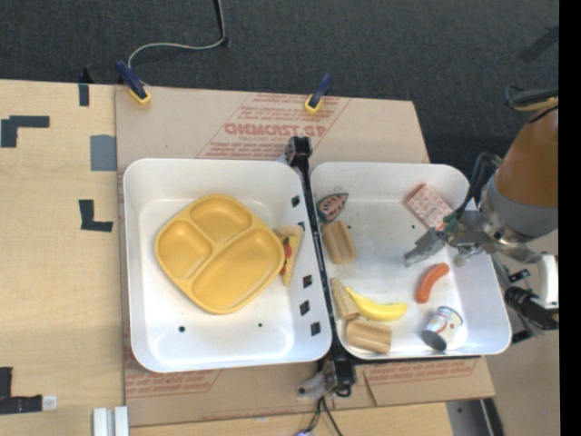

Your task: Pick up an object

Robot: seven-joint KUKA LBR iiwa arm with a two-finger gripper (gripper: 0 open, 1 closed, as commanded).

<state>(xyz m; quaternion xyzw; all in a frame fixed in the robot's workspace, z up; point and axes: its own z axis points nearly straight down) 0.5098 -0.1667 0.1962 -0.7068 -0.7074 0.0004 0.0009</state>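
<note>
The right bin [390, 178] holds several toy foods. An orange sausage [432, 282] lies near its right wall, with a pink wafer [427, 205] behind it and a small can [442, 326] in front. A yellow banana [377, 310] lies between two tan bread pieces [343, 298] [368, 336]. Another tan block [338, 242] and a watermelon slice [331, 205] sit by the left wall. My gripper [440, 249] hangs open over the right side of this bin, just above the sausage and in front of the wafer, with nothing between its fingers.
The left bin [145, 316] bears a yellow divided plate [218, 252], with a small yellow and red toy [290, 248] wedged at its right edge. A black divider [309, 243] runs between the bins. Two clamps [136, 87] [318, 98] hold the cardboard behind.
</note>
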